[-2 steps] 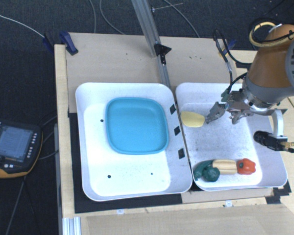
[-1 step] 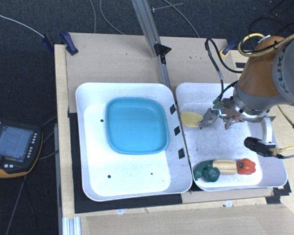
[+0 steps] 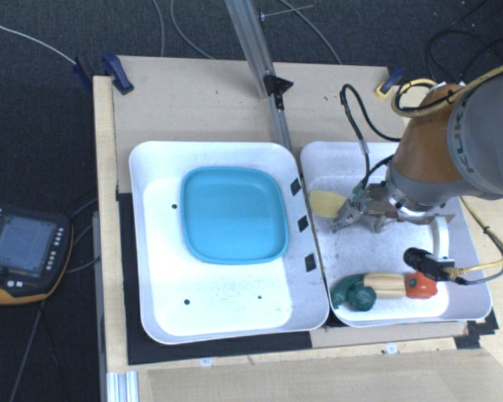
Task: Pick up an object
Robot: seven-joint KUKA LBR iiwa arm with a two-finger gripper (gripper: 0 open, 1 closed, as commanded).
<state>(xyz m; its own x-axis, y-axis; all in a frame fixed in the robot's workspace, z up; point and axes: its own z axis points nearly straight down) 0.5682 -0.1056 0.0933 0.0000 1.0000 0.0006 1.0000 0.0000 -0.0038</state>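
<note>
Over the right bin [image 3: 465, 234]: gripper [image 3: 345, 216] low near the left wall, beside a pale yellow piece [image 3: 325, 202].

Arm [image 3: 453, 149] reaches in from the right, orange band above the wrist. Finger spread cannot be told at this slant; nothing is visibly pinched between them. Yellow piece lies just left of the fingertips, contact unclear. Along the right bin's near edge: a green lump [image 3: 354, 295], a tan wooden cylinder [image 3: 384, 286] and a small red-orange object [image 3: 420, 286], in a row and touching. Left bin [image 3: 155, 249] holds a blue square plate [image 3: 235, 213], flat, toward the far half.
</note>
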